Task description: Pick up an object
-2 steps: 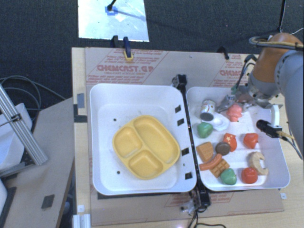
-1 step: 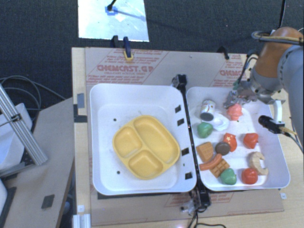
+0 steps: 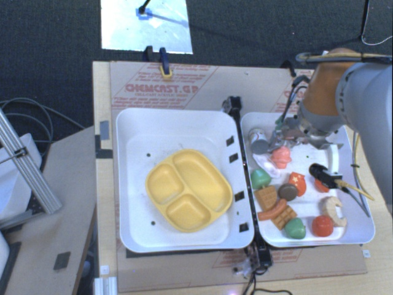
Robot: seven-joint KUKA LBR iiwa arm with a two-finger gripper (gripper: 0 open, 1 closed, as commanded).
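Observation:
The right bin (image 3: 362, 226) holds several toy foods. A pink piece (image 3: 281, 157) lies on a white piece (image 3: 266, 163), with a grey can (image 3: 258, 142) at the back left. My gripper (image 3: 279, 135) hangs low over the back of this bin, just above the pink piece and right of the can. Nothing is visibly held between its fingers. Nearer the front lie a green piece (image 3: 260, 179), a brown disc (image 3: 287, 192), an orange-red piece (image 3: 298, 182), a tan cracker (image 3: 266, 197) and a sausage (image 3: 274, 212).
The left bin (image 3: 132, 165) holds a yellow divided plate (image 3: 187, 190). At the right bin's front lie a green piece (image 3: 295, 228), a red tomato (image 3: 322, 226) and a beige piece (image 3: 334, 208). The grey arm (image 3: 362, 97) crosses the back right corner.

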